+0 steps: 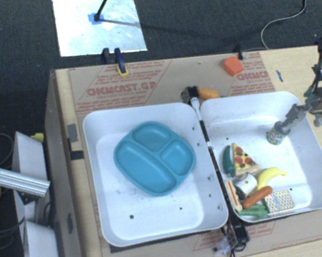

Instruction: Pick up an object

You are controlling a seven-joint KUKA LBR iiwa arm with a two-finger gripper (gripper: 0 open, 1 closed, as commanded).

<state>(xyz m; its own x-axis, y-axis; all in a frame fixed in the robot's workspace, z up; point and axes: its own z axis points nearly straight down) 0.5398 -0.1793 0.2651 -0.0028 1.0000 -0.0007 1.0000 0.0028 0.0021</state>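
Note:
My gripper [276, 135] hangs over the upper right part of the right bin [311, 152], above bare bin floor. Toy food lies in a heap at that bin's lower left: a pizza slice [244, 158], a dark green vegetable [228, 159], a yellow banana [271, 174], a small white cup [246, 184], an orange-red carrot [256, 197], a speckled waffle-like square [279, 201] and a green piece [251, 213]. The gripper is up and to the right of the pizza slice and apart from all of them.
A blue divided plate [155, 157] lies in the left bin [117, 219]. An orange block [233, 65] and an orange toy [207, 93] sit on the bench behind the bins. A black divider [209, 148] separates the bins.

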